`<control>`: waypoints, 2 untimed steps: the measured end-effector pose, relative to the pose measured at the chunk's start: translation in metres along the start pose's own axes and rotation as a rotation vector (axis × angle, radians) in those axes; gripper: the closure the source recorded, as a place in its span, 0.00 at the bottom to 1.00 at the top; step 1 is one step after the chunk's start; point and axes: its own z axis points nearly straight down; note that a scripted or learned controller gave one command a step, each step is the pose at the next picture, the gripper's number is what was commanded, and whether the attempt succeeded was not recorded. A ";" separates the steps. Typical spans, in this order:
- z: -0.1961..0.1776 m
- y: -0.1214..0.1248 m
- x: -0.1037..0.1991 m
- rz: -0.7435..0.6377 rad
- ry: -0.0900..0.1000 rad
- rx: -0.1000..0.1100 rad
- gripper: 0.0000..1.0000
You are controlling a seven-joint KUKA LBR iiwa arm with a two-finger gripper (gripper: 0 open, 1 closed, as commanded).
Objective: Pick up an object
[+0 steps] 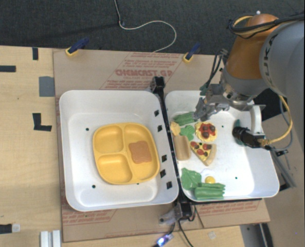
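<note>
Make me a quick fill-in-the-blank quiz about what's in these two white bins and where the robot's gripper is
1. The yellow tray lies in the ____ bin.
2. The brown square sits in one of the tray's ____ compartments.
3. The gripper hovers over the ____ bin, near the pizza slice.
4. The toy food nearest the bottom edge of the right bin is ____ in colour.

Missing words: left; three; right; green
</note>
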 end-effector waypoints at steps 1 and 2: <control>0.000 0.005 0.000 -0.001 0.000 -0.001 1.00; -0.006 0.005 0.009 -0.001 0.001 -0.002 1.00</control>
